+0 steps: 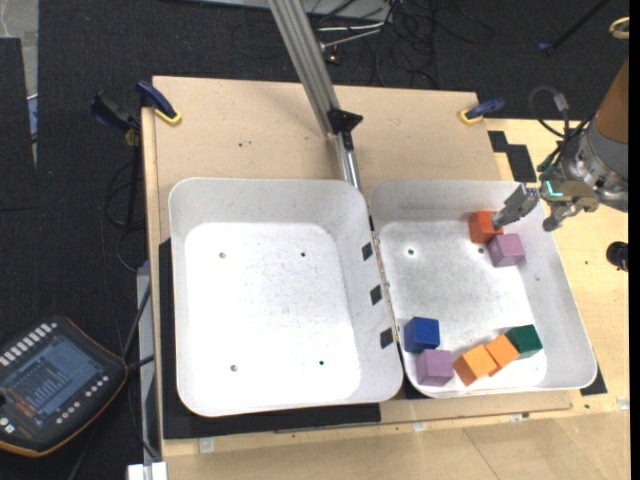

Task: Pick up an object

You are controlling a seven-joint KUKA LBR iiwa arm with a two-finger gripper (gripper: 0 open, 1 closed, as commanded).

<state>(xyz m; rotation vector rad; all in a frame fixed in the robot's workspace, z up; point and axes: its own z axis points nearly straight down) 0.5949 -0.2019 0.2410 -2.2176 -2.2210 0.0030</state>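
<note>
Purple cube (434,366) far from hand (535,211)

Two bins sit side by side on the bench (260,118), the left bin (190,268) beside the right bin (570,308), their inner rims touching. In the right bin, two blocks (495,238) lie touching near the far right wall below the gripper (535,208). Five blocks (470,353) cluster along its near rim.
</note>
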